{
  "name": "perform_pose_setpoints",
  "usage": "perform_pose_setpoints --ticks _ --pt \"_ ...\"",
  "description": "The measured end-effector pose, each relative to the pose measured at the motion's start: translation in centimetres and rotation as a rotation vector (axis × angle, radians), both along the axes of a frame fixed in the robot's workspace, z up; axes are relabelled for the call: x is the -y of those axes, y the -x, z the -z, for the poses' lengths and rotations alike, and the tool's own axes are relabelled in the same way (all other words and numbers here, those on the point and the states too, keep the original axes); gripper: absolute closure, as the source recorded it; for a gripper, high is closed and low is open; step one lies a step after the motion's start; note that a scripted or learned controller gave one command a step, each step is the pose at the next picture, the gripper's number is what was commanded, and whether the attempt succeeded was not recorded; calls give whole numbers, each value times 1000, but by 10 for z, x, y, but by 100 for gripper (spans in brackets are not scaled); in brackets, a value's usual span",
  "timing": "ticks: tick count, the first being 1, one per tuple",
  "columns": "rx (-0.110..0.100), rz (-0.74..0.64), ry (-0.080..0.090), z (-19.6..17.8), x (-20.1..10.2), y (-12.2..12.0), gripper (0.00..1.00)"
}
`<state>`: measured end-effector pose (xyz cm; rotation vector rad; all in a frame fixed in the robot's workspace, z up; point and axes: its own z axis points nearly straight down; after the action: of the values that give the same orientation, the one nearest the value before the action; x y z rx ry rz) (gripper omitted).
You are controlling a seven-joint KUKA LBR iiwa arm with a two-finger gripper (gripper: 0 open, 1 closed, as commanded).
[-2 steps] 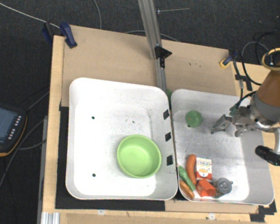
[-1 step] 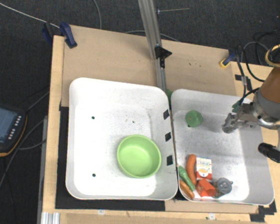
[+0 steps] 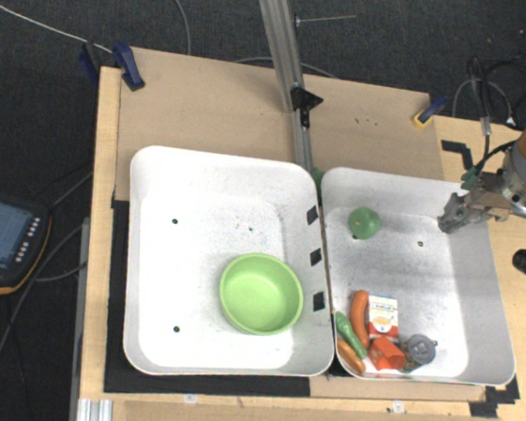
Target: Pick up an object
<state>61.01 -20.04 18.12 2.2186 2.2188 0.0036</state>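
— Several things crowd the right bin's (image 3: 460, 303) near corner; the carrot (image 3: 358, 312) lies lengthwise, running near to far.
— And the hand (image 3: 455, 215)?
— Over that bin's far right edge, well apart from the carrot; its opening I cannot tell.

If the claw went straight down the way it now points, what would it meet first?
Probably bare floor of the right bin: the claw hangs over the bin's far right corner. The green ball lies well to its left, though depth is unclear from this slant.
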Motion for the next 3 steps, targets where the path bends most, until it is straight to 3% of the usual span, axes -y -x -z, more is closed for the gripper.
perform_pose_setpoints --ticks 2,3 --pt "0 0 0 -108 -1 -4 100" --pt "-5 -4 -2 -90 -51 -9 100"
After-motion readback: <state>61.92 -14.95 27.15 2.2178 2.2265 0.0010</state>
